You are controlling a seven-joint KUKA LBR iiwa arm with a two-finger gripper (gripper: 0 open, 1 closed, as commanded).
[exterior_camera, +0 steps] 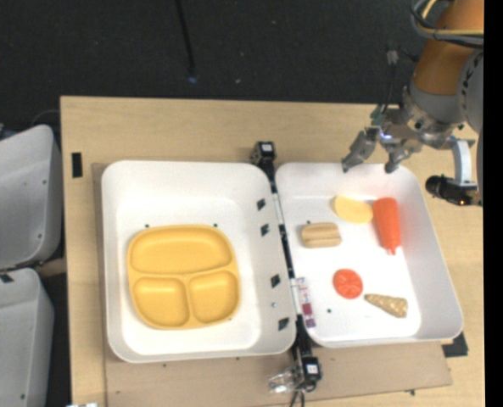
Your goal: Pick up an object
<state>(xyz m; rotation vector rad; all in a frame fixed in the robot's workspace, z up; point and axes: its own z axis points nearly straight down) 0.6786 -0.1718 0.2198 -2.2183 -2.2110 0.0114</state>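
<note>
white plastic made up both bins on the bench. nearest the camera in the right bin lay a tan cone, pointing left, with a red disc just beside it. farther back sat a small bun, then a pale yellow lemon touching or nearly touching an orange carrot that ran front to back. the left bin held a yellow tray with three compartments, well apart from all of these.

at the far rim of the right bin hung the gripper, its two fingers spread apart with nothing between them, above the bin's back edge and just beyond the lemon and carrot.

no object was yet grasped, so the step in hand looked like choosing one and coming down on it. the carrot seemed the nearest fair target, but the lemon crowded its left side; the fingers would do best to straddle the carrot across its narrow width, towards its nearer end, away from the lemon. the bun, lying alone, looked an easier pick with clear room on every side.
</note>
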